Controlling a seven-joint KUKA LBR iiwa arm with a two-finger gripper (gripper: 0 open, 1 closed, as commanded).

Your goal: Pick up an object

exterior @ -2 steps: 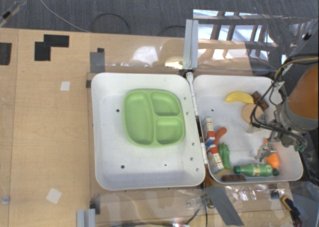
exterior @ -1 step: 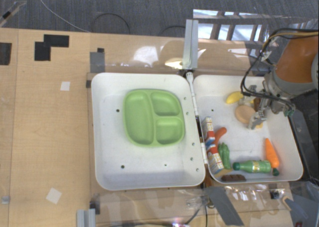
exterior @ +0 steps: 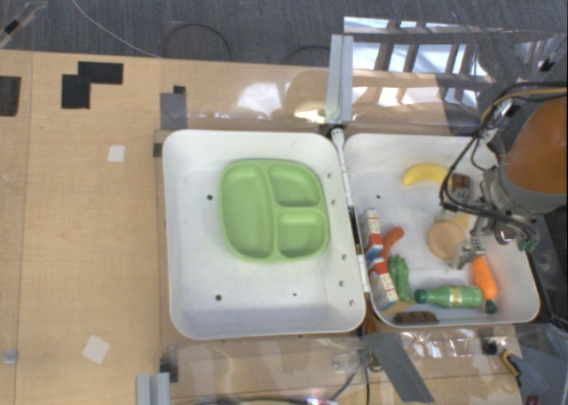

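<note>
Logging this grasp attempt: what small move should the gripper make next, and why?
Probably a short descent: the gripper hovers in the right bin between the tan round object and the carrot, with nothing visibly held.

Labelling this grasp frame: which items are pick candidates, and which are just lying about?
Job-relevant, in the right bin:
gripper, low over the items
tan round piece and carrot, nearest it
banana
green bottle

Lying about:
green divided plate in the left bin
black tape marks on the bench
</note>
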